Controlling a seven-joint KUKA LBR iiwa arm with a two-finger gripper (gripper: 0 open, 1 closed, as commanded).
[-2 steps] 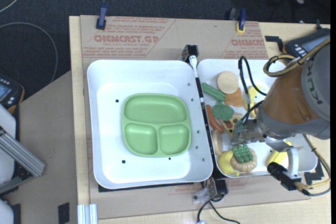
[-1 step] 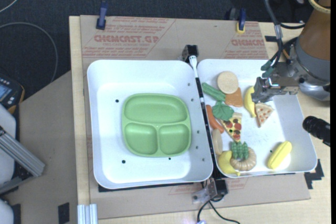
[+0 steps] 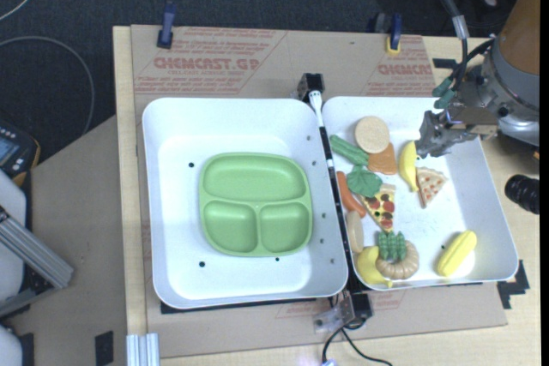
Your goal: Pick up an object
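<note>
Two white bins sit side by side on my bench; the left bin [image 3: 163, 184] holds a green tray [image 3: 255, 203], the right bin [image 3: 493, 184] a scatter of toy food. My gripper [image 3: 431, 141] hangs over the right bin's far half, toward its right wall. Whether it is spread or pressed together I cannot tell. Nearest target, in my judgement, is the banana [image 3: 408, 165], just left of the gripper and touching a pizza slice [image 3: 429, 184]. Its long axis runs from far edge to near edge, so I need only a short shift left.
</note>
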